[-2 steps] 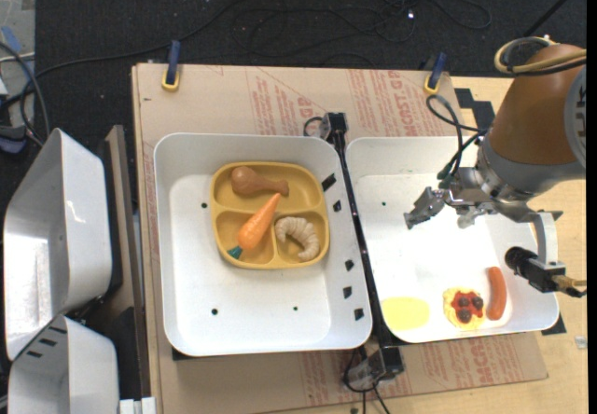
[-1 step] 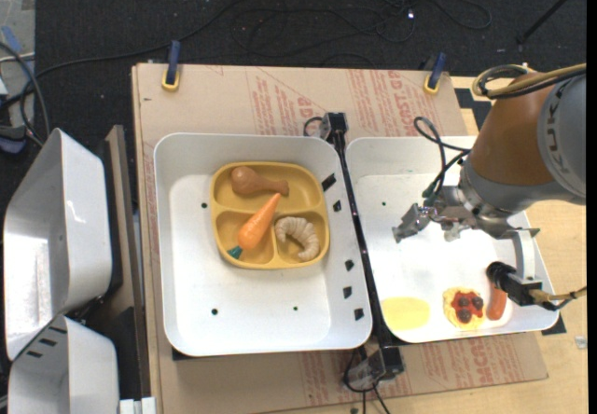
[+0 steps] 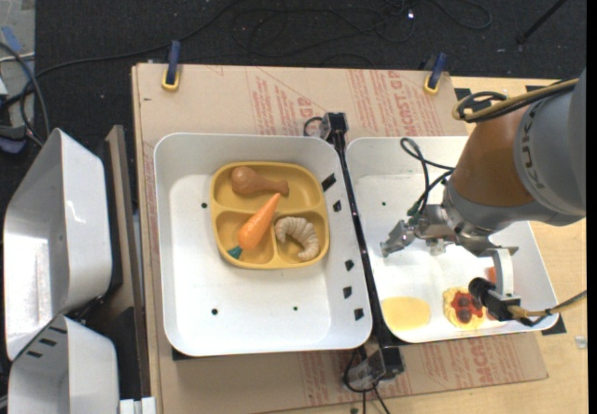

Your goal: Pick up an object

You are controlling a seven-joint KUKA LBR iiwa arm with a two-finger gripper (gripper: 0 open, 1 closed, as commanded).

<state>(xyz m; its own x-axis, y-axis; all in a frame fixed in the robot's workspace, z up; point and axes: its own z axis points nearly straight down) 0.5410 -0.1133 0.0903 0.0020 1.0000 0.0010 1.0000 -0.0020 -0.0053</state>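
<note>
In the right bin (image 3: 392, 170) my gripper (image 3: 397, 240) hangs low over the bare white floor near the middle, pointing left. No object shows at its tip. A pale yellow flat disc (image 3: 408, 312) lies near the bin's front edge, below the gripper. Just right of the disc is a small yellow round piece with red bits (image 3: 459, 308), partly covered by the wrist hardware.
The left bin (image 3: 261, 310) holds a yellow divided plate (image 3: 224, 216) with a brown drumstick (image 3: 257, 182), an orange carrot (image 3: 258, 222) and a pale shrimp (image 3: 299, 234). The bins' shared wall (image 3: 354, 226) runs between them. Two clamps grip the bench's back edge.
</note>
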